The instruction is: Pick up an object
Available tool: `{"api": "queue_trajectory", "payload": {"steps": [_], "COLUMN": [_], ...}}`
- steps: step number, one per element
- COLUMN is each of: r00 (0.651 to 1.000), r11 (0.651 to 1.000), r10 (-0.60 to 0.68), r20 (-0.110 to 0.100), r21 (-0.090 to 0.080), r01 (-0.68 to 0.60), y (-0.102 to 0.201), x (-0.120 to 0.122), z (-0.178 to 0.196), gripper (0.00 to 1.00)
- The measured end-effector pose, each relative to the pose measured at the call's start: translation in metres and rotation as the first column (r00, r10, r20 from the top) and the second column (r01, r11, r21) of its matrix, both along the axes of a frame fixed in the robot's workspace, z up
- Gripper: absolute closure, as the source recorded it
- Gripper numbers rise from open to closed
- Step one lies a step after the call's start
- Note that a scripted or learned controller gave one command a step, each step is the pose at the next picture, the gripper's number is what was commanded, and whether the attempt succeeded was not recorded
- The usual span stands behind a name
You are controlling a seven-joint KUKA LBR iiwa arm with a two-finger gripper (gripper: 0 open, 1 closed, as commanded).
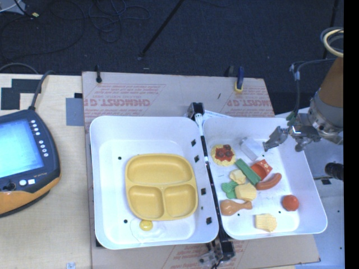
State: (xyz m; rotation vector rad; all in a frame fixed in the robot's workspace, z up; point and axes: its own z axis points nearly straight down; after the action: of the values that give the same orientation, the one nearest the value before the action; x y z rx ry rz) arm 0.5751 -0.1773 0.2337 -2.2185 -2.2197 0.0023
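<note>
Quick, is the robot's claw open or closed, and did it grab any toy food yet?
Gripper: open, holding nothing; it hangs over the upper right part of the right bin, above the toy food.

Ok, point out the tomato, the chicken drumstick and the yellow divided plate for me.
tomato (290,202), camera view, middle of its red top.
chicken drumstick (231,207), camera view, the meaty brown end.
yellow divided plate (161,171), camera view, floor of its large upper compartment.

Toy food (249,178) fills the right bin (311,206); a yellow tray (161,185) sits in the left bin (106,150).
</note>
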Motion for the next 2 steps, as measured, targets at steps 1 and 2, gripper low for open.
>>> {"api": "queue_trajectory", "payload": {"steps": [1, 2], "r00": [1.0, 1.0], "r11": [1.0, 1.0], "r10": [0.0, -0.005], "r20": [-0.003, 0.004], "r21": [0.001, 0.001], "r01": [0.0, 0.005], "y": [-0.011, -0.014], "x": [-0.008, -0.007], "z": [-0.149, -0.13], "gripper": [0.0, 1.0]}}
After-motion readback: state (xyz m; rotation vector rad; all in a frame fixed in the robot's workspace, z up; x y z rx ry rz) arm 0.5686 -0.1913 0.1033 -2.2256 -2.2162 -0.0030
